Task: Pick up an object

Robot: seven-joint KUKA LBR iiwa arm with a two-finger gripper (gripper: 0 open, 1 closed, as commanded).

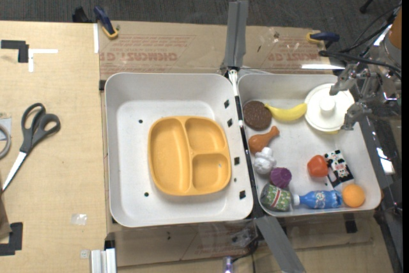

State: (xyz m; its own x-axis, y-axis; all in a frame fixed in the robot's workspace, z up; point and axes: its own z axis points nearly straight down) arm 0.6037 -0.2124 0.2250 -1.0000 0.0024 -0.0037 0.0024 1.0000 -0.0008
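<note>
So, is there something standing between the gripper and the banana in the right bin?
Yes, partly. The gripper is at the right bin's far right side, and the white round lid-like object lies beside it, touching the banana's right end. The banana's top is uncovered.

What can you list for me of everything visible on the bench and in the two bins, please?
left bin: 1, white, centre
divided plate: 1, orange-yellow, in left bin
right bin: 1, white, right
cookie: 1, brown, right bin, back left
banana: 1, yellow, beside cookie
round lid: 1, white, back right
drumstick: 1, tan
bottle: 1, blue, front
orange ball: 1, front right
scissors: 1, black-handled, bench left
hand: 1, grey metal, over right bin's back right edge
</note>
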